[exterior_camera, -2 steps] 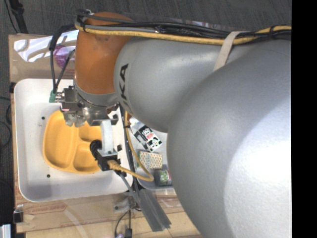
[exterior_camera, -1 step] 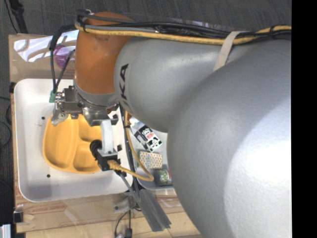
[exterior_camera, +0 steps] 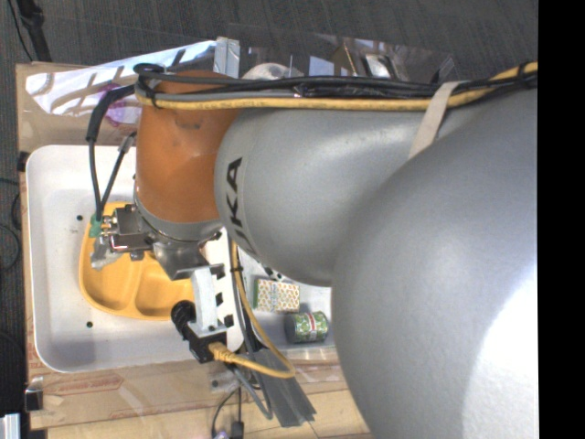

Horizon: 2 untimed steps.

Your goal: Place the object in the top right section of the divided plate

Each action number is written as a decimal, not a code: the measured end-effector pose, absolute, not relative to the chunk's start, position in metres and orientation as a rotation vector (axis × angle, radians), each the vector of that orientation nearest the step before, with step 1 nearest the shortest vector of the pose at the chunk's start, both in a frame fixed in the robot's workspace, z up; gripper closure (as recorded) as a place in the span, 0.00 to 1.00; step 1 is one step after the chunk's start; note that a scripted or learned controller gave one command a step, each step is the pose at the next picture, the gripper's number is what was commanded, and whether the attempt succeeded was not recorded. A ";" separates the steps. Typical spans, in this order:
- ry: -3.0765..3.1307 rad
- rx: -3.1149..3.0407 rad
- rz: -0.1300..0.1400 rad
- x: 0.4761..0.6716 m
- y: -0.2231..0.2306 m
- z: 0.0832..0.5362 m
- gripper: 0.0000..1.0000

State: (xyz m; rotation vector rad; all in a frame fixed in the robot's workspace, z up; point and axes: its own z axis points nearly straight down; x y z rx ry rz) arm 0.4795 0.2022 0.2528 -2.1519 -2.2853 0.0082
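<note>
A yellow divided plate point(exterior_camera: 114, 286) lies in the left white bin point(exterior_camera: 50, 245), mostly hidden under my arm. The orange band of my wrist point(exterior_camera: 178, 167) sits right above the plate, and the gripper itself is hidden beneath it. Only the plate's left and lower parts show, with a ridge between sections. A small green bit shows at the plate's upper left rim point(exterior_camera: 95, 225). No object can be made out between the fingers.
In the right bin lie a patterned packet point(exterior_camera: 276, 294) and a small green can point(exterior_camera: 307, 326), just under my arm. Black and yellow cables point(exterior_camera: 320, 94) run along the arm. Clear packaging point(exterior_camera: 82, 85) lies behind the bins.
</note>
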 end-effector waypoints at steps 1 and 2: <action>-2.284 -2.156 0.006 0.480 0.196 0.256 0.00; -2.551 -1.836 0.000 0.477 0.156 0.287 0.00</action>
